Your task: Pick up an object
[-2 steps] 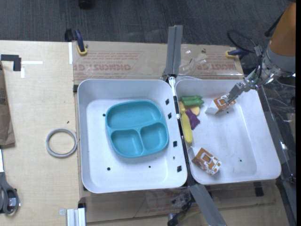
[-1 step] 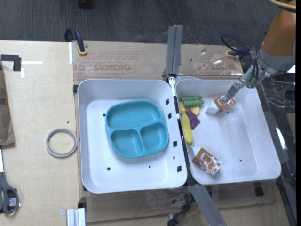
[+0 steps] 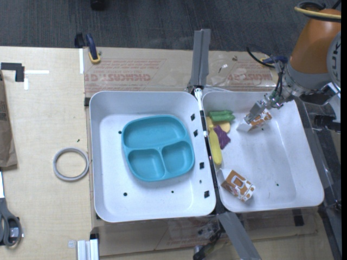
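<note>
Above the right bin (image 3: 303, 161), near its far wall, the gripper (image 3: 260, 115) was seen lowered from the grey and orange arm (image 3: 314, 47). A small white and orange packet (image 3: 257, 119) was seen between its fingertips, pinched and lifted clear of the bin floor. Against that bin's left wall, a green toy vegetable (image 3: 221, 115), a purple piece (image 3: 223, 135) and a yellow banana-like item (image 3: 215, 145) were clustered. Nearer the bin's front wall, an orange and white patterned box (image 3: 238, 186) was lying. A blue divided plate (image 3: 158, 148) was held in the left bin (image 3: 103, 161).
</note>
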